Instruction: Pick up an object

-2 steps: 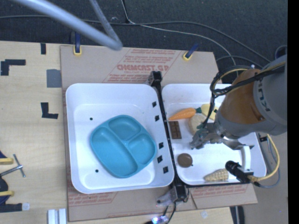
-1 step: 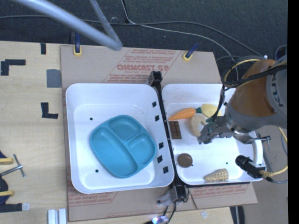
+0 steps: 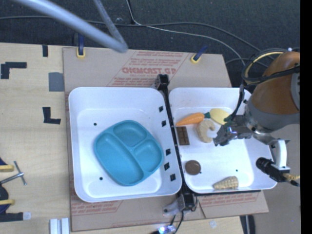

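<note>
1. The right bin (image 3: 243,177) serves as landmark; the left bin (image 3: 78,130) touches its left wall and holds a blue divided plate (image 3: 129,151), the biggest loose item.
2. The arm (image 3: 273,99) reaches over the right bin's right wall, its gripper (image 3: 222,136) low above the bin's middle, just right of the pale ring-shaped piece (image 3: 206,129). How far the jaws stand apart I cannot tell, and nothing shows between them.
3. Risk, as I judge it: the ring, the carrot (image 3: 191,119) and the yellow piece (image 3: 219,115) crowd together in the bin's upper middle, so closing there could nudge one aside or pinch two.
4. The ring looks round and smooth, likely to slip out.
5. The cone-shaped piece (image 3: 225,183) near the bin's lower wall, the brown bar (image 3: 183,136) by its left wall and the brown round piece (image 3: 193,167) lie apart, easier targets.
</note>
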### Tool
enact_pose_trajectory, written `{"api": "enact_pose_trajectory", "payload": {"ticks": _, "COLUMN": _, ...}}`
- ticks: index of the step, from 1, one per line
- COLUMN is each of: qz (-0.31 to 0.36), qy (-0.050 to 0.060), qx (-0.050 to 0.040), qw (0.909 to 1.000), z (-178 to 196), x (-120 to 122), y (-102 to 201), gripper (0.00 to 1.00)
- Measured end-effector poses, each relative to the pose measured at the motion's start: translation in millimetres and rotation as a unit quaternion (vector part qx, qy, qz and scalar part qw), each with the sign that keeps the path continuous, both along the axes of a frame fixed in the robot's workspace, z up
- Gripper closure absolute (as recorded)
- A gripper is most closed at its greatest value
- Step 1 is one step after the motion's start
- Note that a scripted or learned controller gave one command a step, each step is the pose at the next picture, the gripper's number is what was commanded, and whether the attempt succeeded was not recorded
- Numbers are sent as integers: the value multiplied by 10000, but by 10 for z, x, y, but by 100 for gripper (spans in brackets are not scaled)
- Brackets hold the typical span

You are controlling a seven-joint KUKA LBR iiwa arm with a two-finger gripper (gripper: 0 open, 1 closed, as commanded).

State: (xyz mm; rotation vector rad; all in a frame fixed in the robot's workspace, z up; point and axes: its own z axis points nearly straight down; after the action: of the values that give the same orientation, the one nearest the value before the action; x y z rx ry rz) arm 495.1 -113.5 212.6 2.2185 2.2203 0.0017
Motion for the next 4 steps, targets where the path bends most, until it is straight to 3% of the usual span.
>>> {"api": "enact_pose_trajectory", "payload": {"ticks": 1, "qz": 3, "qy": -2, "qx": 0, "qw": 10000, "z": 423, "x": 31, "y": 5, "gripper": 100}}
{"api": "enact_pose_trajectory", "payload": {"ticks": 4, "qz": 28, "qy": 24, "qx": 6, "qw": 10000, "z": 253, "x": 595, "y": 1470, "gripper": 100}}
